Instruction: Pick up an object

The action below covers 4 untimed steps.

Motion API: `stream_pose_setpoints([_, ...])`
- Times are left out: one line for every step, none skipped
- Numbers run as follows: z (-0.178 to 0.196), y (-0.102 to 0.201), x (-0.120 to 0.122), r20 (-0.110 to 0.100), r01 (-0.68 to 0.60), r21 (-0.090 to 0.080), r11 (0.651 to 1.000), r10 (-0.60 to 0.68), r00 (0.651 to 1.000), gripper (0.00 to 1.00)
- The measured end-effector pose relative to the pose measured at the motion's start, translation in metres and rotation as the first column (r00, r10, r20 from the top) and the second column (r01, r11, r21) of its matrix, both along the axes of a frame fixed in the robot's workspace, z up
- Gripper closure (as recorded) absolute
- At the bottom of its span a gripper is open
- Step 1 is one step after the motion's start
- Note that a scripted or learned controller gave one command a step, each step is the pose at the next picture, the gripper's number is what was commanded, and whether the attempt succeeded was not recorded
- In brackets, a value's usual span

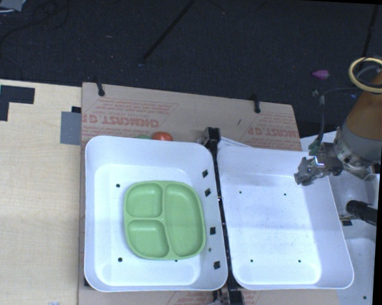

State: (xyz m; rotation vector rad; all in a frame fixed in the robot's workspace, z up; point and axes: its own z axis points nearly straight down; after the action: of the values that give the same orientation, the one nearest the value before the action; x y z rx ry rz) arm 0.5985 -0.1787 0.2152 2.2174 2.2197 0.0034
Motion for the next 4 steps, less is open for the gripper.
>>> stream_pose_setpoints([0.008,-0.001,0.000,-0.005,0.000,0.002,1.000,0.000,1.000,1.00])
stream_pose_setpoints([0.016,0.045,-0.008,-0.007,-0.003,0.004,1.000,0.003,1.000,1.00])
stream_pose_setpoints([0.006,0.101,-0.017,-0.009,-0.003,0.004,1.000,0.003,1.000,1.00])
stream_pose_setpoints([-0.001,0.158,-0.032,-0.010,-0.003,0.004,1.000,0.003,1.000,1.00])
